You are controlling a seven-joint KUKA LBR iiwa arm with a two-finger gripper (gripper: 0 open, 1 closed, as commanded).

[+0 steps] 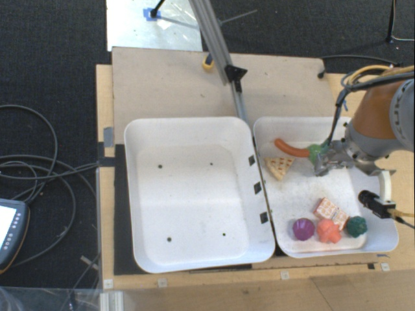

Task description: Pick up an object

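Carrot lies in the right bin, orange body toward the left bin, green top just beside the pincer. Whether the pincer is apart or together I cannot tell. A good grasp, I judge, means coming down over the carrot's middle, clear of the waffle wedge, and closing across its narrow width, not along it.

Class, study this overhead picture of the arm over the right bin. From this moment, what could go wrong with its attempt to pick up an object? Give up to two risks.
1. The gripper sits by the carrot's green top, at one end; a grasp there could let the carrot swing or slip.
2. The purple toy, orange toy, green toy and waffle block crowd the near corner of the right bin; reaching there may knock neighbours.
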